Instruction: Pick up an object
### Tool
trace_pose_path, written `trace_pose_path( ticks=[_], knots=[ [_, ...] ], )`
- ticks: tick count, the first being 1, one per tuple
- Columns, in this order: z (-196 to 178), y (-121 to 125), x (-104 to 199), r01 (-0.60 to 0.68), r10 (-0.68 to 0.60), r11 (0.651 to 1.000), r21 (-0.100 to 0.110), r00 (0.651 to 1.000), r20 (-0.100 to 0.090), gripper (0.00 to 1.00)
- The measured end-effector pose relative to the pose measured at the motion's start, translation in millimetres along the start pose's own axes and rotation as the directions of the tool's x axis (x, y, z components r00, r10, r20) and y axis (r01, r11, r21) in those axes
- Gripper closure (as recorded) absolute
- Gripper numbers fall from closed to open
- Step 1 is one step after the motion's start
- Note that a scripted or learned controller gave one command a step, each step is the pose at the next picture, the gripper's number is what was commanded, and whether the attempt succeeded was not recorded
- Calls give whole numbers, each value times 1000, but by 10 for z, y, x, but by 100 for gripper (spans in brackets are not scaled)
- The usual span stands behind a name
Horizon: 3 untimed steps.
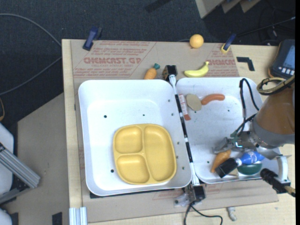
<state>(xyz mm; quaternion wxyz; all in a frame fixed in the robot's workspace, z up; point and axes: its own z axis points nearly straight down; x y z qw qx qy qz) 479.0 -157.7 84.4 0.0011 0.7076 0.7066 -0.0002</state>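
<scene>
My gripper point(228, 154) is low in the front right corner of the right bin point(211, 125), under the grey arm with its orange band point(276, 118). An orange carrot-like piece point(219, 161) lies right at the gripper's tip, beside a black block point(226, 168). A blue and green item point(250, 161) sits just to the right of them, partly under the wrist. Further back in the same bin lie a red-orange sausage point(213, 98) and a tan round piece point(193, 102).
The left bin point(93, 125) holds a yellow divided plate point(144, 153). Behind the bins on the cardboard are a banana point(197, 71), an orange ball point(196, 41), a small carrot toy point(151, 72) and two blue clips point(91, 38). A black cable point(243, 97) loops over the right bin.
</scene>
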Motion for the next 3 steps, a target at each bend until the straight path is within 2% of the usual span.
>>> trace_pose_path(
  ticks=[1, 2, 3],
  knots=[
    [2, -3, 308, 2, -2, 1000, 3, 1000, -3, 0],
    [-94, -3, 306, 1, -1, 1000, 2, 1000, -2, 100],
    [-1278, 8, 1019, 3, -3, 1000, 0, 1000, -3, 100]
  ],
)
